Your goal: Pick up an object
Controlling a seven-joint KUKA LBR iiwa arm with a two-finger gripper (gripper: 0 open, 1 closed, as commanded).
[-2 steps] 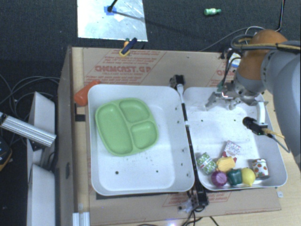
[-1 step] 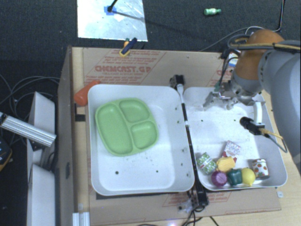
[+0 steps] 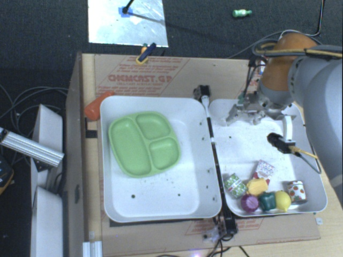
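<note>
Yellow, green and purple toy groceries [image 3: 258, 187] lie unpicked along the right bin's [image 3: 241, 151] near edge, while my gripper [image 3: 247, 114] hangs over its far end, and I cannot tell whether the jaws are parted.

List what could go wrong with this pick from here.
1. The gripper is at the bare far end of the right bin, away from every item. Closing there would likely grab nothing.
2. The items are packed together along the near wall, the yellow toy touching the magenta ball. A grasp may catch two or knock neighbours aside.
3. The can sits close to the bin's wall, so a descent there may hit the rim.
</note>
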